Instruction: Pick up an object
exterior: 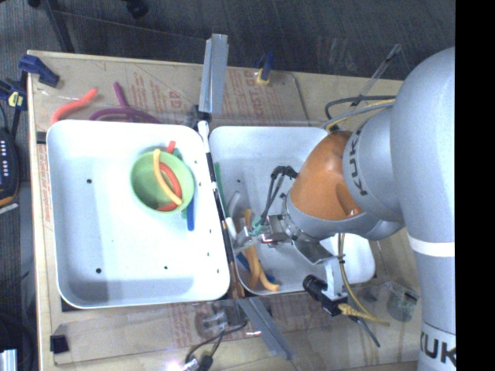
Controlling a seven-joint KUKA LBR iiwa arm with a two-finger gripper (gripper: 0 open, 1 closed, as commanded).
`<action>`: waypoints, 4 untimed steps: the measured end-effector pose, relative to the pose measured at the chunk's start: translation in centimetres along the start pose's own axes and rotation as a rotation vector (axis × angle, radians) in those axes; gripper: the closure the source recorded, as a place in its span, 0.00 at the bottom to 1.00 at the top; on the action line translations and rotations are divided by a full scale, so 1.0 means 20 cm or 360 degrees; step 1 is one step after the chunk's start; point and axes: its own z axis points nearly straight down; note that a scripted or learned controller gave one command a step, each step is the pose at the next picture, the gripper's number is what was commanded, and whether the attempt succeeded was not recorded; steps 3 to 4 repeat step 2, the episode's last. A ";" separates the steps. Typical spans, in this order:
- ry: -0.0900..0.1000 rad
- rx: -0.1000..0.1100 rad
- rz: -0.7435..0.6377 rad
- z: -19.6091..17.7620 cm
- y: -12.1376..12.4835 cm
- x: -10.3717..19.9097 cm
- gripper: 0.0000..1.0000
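**Reaching into the right bin's clutter**

My two-finger gripper [249, 236] sits low in the right shallow white bin [255, 141], beside a curved orange plastic piece [263, 278]; whether it grips, I cannot tell. The green plastic bowl [158, 182] rests in the left bin [77, 207].

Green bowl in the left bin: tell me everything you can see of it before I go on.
The green bowl is round, looks like smooth plastic, and sits open side up in the left bin, toward its upper right part. A yellow strip curves across its mouth and something red-orange lies inside. A blue stick pokes out at its lower right edge. The gripper is away in the right bin.
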 end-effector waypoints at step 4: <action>0.0021 -0.0002 0.0286 -0.87 0.23 0.03 1.00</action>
